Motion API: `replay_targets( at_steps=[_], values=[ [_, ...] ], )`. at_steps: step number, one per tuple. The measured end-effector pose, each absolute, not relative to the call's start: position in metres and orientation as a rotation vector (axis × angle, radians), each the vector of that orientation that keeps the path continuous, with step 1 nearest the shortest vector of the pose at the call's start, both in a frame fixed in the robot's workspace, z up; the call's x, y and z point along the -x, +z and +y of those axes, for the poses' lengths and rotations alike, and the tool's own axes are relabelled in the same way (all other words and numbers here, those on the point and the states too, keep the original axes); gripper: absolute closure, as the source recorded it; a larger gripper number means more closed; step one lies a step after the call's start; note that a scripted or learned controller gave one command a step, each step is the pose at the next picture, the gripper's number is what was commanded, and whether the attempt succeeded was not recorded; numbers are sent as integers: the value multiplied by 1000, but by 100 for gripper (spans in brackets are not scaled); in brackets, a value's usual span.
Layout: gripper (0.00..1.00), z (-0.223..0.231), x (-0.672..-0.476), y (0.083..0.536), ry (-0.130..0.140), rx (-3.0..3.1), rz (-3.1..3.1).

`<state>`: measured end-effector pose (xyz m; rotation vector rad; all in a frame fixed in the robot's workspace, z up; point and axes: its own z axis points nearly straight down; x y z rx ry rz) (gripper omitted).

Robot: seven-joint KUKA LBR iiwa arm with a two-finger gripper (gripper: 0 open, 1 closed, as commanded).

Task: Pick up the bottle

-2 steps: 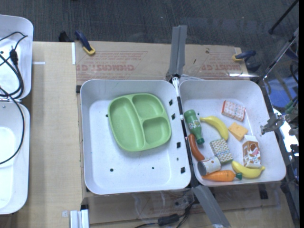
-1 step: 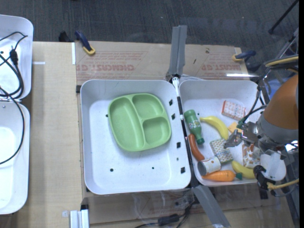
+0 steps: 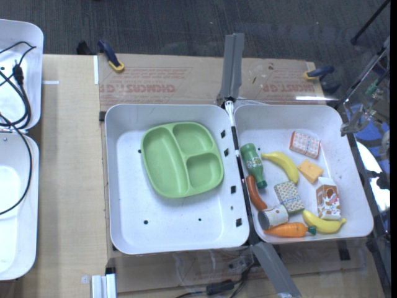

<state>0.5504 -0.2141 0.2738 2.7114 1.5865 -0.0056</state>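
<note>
**Bottle lying at the left wall of the right bin, before any grasp**

From where I stand, it cannot be told whether the pincer is open or closed; nothing is seen gripped.

The bottle (image 3: 252,164) is small and green with a pale label band. It lies on its side in the right bin (image 3: 348,166), close along the wall it shares with the left bin (image 3: 124,185), with its length running roughly parallel to that wall. A yellow banana (image 3: 280,164) lies just beside it on the right, and a red-orange pepper (image 3: 254,195) touches or nearly touches its lower end.

The bottle is probably a light, hollow, stiff plastic toy, smooth and round, so it is apt to roll or slip. The best hold is likely across the labelled middle, closing square to its length. The nearby wall and banana leave little room on either side.

The green divided plate (image 3: 182,159) sits in the left bin, well apart.
</note>
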Motion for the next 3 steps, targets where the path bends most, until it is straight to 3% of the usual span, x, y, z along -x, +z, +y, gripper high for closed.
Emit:
replay_targets(
  at_steps=[1,2,3],
  values=[
    [100,-214,-551,281,-13,-2709,1593],
    [0,-214,-551,281,-14,-2710,1593],
    [0,-190,-540,142,-9,-2905,1204]
  ],
)
